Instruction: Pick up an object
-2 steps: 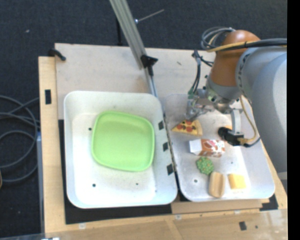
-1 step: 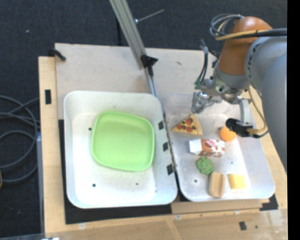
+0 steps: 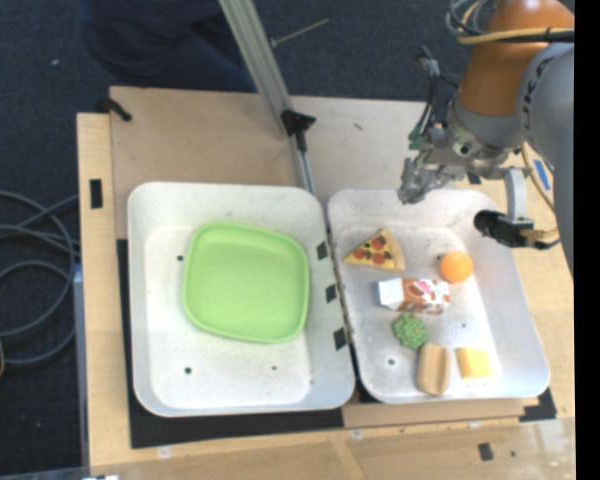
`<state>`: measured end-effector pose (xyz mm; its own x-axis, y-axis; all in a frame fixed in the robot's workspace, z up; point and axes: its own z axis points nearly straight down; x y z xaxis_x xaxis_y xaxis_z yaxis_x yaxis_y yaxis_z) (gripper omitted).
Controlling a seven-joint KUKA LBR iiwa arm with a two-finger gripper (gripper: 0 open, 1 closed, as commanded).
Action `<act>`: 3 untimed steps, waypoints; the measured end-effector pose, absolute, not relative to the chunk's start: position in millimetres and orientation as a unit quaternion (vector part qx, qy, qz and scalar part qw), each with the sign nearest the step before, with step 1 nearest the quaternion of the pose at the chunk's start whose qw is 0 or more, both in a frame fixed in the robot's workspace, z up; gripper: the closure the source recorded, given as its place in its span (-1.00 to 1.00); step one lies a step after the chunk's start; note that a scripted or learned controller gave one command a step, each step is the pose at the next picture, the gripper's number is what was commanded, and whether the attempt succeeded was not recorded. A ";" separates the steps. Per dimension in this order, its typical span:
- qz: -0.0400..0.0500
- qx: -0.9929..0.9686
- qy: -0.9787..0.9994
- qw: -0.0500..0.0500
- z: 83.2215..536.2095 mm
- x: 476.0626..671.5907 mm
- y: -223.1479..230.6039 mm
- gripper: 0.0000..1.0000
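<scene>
Two white bins sit side by side on the worktop [image 3: 100, 268], and the count is easy: the left bin [image 3: 155, 368] carries one thing, a light green plate [image 3: 246, 281] lying flat near its middle. The right bin [image 3: 510, 298] is the busy one, six pieces in all. There's one pizza slice [image 3: 376, 253] up near the bin's left wall, one orange ball [image 3: 456, 267] off to its right, one red-and-white packet [image 3: 416, 294] in the centre, one green broccoli piece [image 3: 410, 330] just below that packet, one tan bread roll [image 3: 433, 368] below the broccoli, and one yellow block [image 3: 472, 363] just beside the roll on its right. Up top, the arm [image 3: 510, 58] comes in from the right, orange band showing, and the claw [image 3: 412, 190] hangs at the far rim of the right bin, well apart from every piece of toy food. Nothing sits between its tips, and whether they are spread or pressed together, I cannot tell from this angle. A slanted metal pole [image 3: 255, 53] crosses above the bins.
</scene>
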<state>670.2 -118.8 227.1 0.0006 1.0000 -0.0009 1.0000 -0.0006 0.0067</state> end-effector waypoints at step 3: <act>0.000 0.706 0.708 0.000 254.8 622.4 -14.3 1.00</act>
<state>622.4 -14.3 254.8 -0.0030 1.0000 0.0006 1.0000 0.0030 -0.0005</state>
